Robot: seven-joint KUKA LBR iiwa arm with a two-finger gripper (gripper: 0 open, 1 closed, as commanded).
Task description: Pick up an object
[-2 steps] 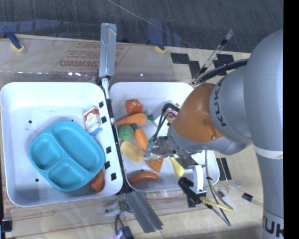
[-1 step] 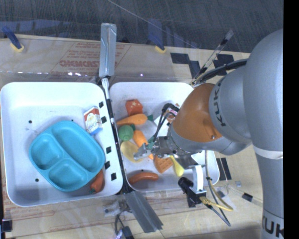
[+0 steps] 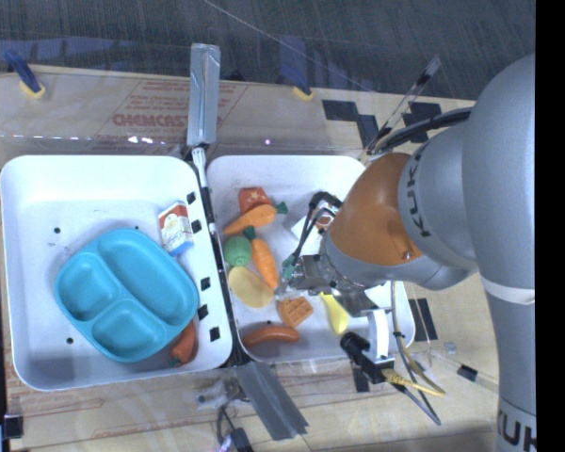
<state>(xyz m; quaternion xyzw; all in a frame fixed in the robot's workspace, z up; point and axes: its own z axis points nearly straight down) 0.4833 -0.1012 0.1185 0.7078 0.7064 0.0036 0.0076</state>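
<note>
Where the grey arm's orange-banded wrist bends down into the right-hand shallow white bin point(image 3: 264, 166), the two-finger gripper point(image 3: 295, 276) sits low among the toy food, and whether it is released or clenched on anything cannot be told from this slant, since the wrist housing covers most of it.

Just beside the gripper lies a small orange waffle-patterned square cracker point(image 3: 295, 310), with a yellow banana-shaped piece point(image 3: 334, 314) near it on the right, partly under the arm. To the left are a slim orange plastic carrot point(image 3: 265, 264), a round green vegetable piece point(image 3: 237, 250) and a pale yellow rounded slice point(image 3: 249, 287) touching one another. Farther up the bin lie a second orange carrot with a green top point(image 3: 252, 218) and a red pepper-like piece point(image 3: 252, 197). A reddish-brown sausage shape point(image 3: 270, 334) rests along the bin's near wall.

The left-hand shallow white bin point(image 3: 38, 186) bears a light blue plastic tray with three compartments point(image 3: 124, 293), a small white and red carton point(image 3: 175, 226) leaning near the dividing wall, and an orange-red piece point(image 3: 185, 345) tucked at the tray's lower edge.

Both bins rest side by side on a pale wooden bench point(image 3: 94, 102) with printed red lettering under a clear sheet and black and white marker patches point(image 3: 350, 116) at the upper right. Beyond the bench runs dark grey ribbed flooring point(image 3: 264, 12).
</note>
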